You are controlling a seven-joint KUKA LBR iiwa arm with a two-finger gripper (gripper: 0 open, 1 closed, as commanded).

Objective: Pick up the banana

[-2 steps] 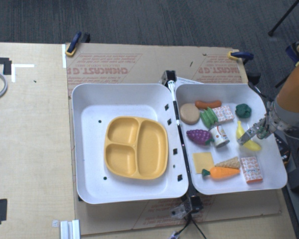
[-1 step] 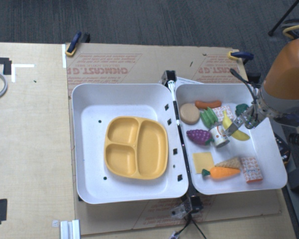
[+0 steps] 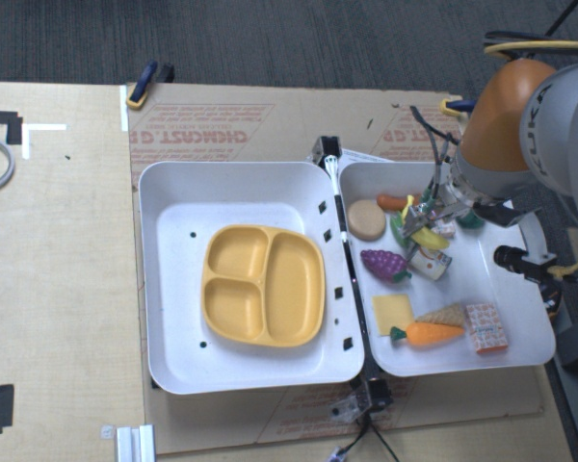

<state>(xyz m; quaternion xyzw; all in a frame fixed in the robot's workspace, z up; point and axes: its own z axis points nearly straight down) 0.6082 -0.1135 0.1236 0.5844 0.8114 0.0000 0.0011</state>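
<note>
Right now my claw (image 3: 426, 221) hangs in the right bin (image 3: 520, 346), upper middle, over the banana (image 3: 432, 240) beside the grapes (image 3: 385, 264); whether it grips, I cannot tell.

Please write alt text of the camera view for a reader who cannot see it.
The grey arm's two-finger gripper is down among toy foods in the right white bin, at a small yellow banana. Nearby lie purple grapes and an orange carrot. The left white bin holds a yellow divided plate.
</note>
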